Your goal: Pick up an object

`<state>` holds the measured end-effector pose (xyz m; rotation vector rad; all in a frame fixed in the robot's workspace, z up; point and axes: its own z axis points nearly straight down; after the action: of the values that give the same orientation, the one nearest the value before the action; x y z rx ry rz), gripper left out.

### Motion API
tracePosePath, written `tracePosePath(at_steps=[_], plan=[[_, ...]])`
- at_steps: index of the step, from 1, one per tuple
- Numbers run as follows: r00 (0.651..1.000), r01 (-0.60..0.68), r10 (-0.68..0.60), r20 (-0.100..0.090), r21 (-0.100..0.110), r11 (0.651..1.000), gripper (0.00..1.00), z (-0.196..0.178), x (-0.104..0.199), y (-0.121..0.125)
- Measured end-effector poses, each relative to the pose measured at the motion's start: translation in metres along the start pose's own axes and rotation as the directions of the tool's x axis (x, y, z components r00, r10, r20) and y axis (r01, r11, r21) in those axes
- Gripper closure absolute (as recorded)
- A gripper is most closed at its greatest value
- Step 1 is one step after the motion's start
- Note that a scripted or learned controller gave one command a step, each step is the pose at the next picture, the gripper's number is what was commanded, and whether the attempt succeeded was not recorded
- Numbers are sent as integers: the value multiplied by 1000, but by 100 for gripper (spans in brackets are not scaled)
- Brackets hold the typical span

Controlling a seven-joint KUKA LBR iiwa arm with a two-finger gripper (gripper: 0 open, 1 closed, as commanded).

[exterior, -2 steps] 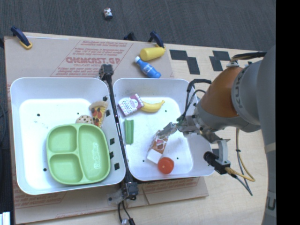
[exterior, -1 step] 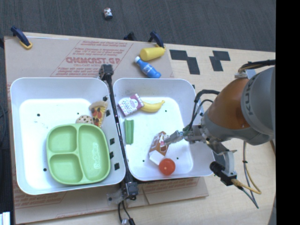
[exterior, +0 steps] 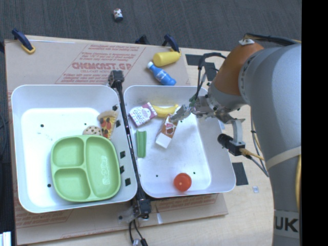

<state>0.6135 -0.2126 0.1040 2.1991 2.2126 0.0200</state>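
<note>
The two-finger gripper [exterior: 178,117], finger state unclear, hovers near the right white bin's [exterior: 221,164] far rim; open floor surrounds one red ball [exterior: 182,182].

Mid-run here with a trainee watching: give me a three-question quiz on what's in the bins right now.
1. True or false: the green divided plate lies in the left bin.
2. Which lies nearest the right bin's front edge? A banana B red ball C green stick
3. Fill in: the gripper hovers beside the ____, above the small carton.

Key: 1 true; 2 B; 3 banana.
</note>
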Motion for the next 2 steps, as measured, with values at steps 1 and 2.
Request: tracePosePath(at_steps=[1,2], plan=[[1000,0,0,-7,29,1000,0,5,2,-96],[1000,4,-4,-8,29,1000,100,-6,2,-95]])
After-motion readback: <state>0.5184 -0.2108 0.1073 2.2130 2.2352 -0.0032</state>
